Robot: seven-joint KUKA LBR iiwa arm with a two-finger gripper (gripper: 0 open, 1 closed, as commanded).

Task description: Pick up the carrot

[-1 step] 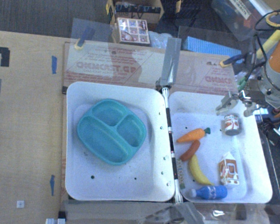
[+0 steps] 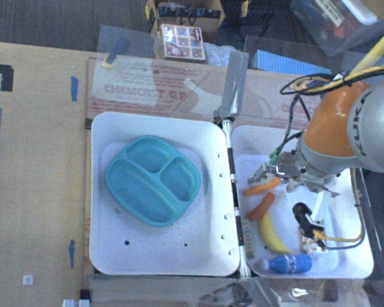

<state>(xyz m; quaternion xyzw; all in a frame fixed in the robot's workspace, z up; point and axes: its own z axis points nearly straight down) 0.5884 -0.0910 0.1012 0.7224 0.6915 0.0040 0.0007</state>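
The carrot (image 2: 261,187) is a thin orange stick lying across the left part of the right bin (image 2: 349,263). My gripper (image 2: 278,176) hangs directly over the carrot's right end, low in the bin, under the grey wrist with the orange band. The wrist hides where the gripper meets the carrot, so whether they touch is unclear. The carrot's left end sticks out toward the wall between the bins.
Just below the carrot lie a reddish sausage (image 2: 262,206), a yellow banana (image 2: 275,235) and a blue bottle (image 2: 288,263). A black cable end (image 2: 301,214) dangles beside the banana. The left bin (image 2: 103,249) holds a teal divided plate (image 2: 153,179).
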